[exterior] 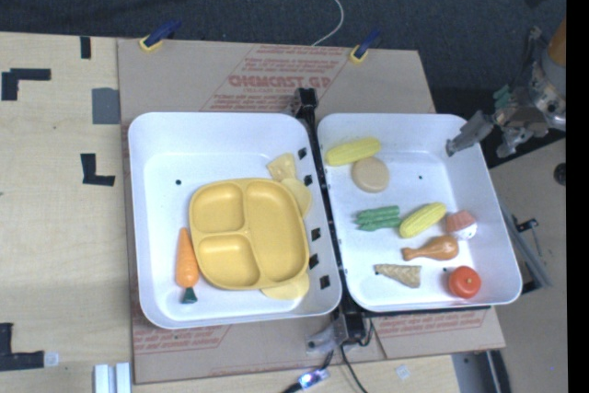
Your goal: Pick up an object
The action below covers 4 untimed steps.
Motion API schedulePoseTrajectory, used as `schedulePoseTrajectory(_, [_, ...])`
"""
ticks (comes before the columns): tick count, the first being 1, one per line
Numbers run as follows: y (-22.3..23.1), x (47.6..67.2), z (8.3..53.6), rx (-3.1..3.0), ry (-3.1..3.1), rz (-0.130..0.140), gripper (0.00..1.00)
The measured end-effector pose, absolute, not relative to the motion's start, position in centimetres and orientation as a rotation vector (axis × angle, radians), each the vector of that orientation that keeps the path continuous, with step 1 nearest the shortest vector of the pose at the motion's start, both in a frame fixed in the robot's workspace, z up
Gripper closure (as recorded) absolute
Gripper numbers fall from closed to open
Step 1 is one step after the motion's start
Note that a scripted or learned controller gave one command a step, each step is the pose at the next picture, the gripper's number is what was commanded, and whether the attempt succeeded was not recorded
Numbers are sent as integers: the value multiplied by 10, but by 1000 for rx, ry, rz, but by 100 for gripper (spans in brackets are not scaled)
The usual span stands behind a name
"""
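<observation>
Now the gripper [479,135] hangs over the right bin's [416,288] far right corner; its state I cannot tell. Toy foods lie inside: corn cob [422,218], tomato [465,282], chicken drumstick [431,248].

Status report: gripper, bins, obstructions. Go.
Gripper at the right bin's upper right rim, nothing seen held. Toy foods lie untouched: corn cob, tomato, drumstick. Nothing blocks them.

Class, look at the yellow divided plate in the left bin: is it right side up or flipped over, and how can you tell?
Right side up. The yellow divided plate shows its three hollow compartments and raised dividers facing the camera.
</observation>
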<state>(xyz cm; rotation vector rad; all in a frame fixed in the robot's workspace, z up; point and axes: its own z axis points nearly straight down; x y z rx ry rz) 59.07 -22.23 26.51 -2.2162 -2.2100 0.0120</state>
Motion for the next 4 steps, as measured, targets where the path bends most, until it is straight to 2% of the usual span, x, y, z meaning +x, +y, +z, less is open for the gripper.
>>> schedulePoseTrajectory(1, [-222, 593, 273, -2220, -2222, 2, 0])
schedulePoseTrajectory(2, [-219, 597, 210, -2216, -2221, 6, 0])
schedulePoseTrajectory(3, [-212, 589, 154, -2216, -2222, 5, 0])
schedulePoseTrajectory(4, [-214, 597, 96, -2215, -2223, 6, 0])
